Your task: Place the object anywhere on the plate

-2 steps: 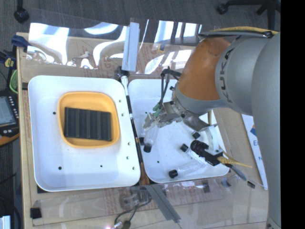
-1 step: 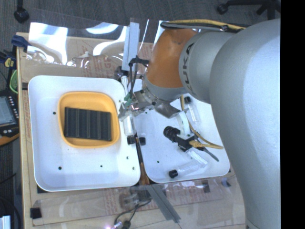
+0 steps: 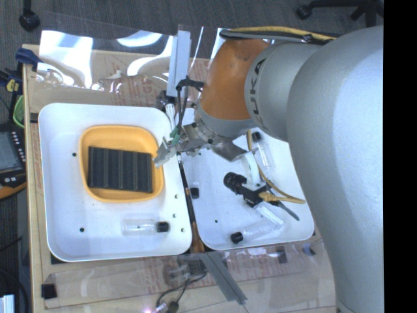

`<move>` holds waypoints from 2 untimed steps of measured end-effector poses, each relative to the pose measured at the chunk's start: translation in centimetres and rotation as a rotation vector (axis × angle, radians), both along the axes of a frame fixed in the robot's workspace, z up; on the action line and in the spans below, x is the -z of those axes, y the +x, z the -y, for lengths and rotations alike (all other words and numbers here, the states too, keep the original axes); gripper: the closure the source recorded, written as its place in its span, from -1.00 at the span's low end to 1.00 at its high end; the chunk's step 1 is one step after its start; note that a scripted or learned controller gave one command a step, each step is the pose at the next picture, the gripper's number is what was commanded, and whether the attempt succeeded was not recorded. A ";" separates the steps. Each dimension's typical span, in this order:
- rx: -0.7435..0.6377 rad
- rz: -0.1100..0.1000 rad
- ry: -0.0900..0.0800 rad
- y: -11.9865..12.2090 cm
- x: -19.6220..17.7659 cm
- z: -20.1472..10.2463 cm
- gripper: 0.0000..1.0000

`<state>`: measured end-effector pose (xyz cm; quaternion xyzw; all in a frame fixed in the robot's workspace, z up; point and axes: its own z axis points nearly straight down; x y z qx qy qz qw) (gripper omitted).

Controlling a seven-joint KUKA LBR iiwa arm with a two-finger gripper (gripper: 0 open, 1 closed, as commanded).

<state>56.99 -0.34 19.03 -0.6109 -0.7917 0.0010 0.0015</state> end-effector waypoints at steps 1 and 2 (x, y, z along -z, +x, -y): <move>-0.096 0.002 0.001 3.6 -0.1 5.0 -1.00; -0.354 -0.002 0.002 1.3 0.0 4.2 -1.00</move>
